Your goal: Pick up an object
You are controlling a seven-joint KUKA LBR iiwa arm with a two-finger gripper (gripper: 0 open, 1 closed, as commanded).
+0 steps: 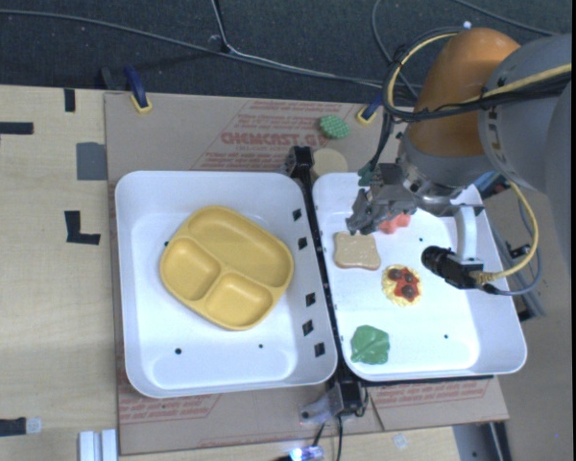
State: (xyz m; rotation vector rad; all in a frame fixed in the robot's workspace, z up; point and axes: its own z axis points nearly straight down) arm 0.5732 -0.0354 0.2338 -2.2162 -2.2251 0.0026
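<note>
Presently, contents as seen from above, each placed relative to the divider (pixel 311 248) between the two bins:

Left bin (pixel 139 257): shallow, white, immediately left of the divider.

Yellow tray (pixel 227 267): three compartments, lying flat near the middle of the left bin, its right edge close to the divider but apart from it (set at a slant).

Right bin (pixel 490 344): shallow, white, immediately right of the divider.

Toast-shaped piece (pixel 356 252): tan, flat on the right bin floor, just right of the divider, about halfway along it.

Red-orange piece (pixel 396 223): small, right of the divider toward its far end, just beside the gripper and partly hidden by it.

Yellow piece with red topping (pixel 403 285): right of the divider, further out than the toast-shaped piece, well apart from it.

Green leaf-like piece (pixel 370 345): right of the divider near its near end, lying flat.

Gripper (pixel 367 215): dark, low over the right bin, just above the far edge of the toast-shaped piece; whether its fingers are apart or together cannot be told, and no piece can be seen between them.

Arm (pixel 466 89): grey with orange band, right of the divider's far end.

Green knobbly object (pixel 333 126): on the cardboard beyond the divider's far end, outside both bins.
</note>
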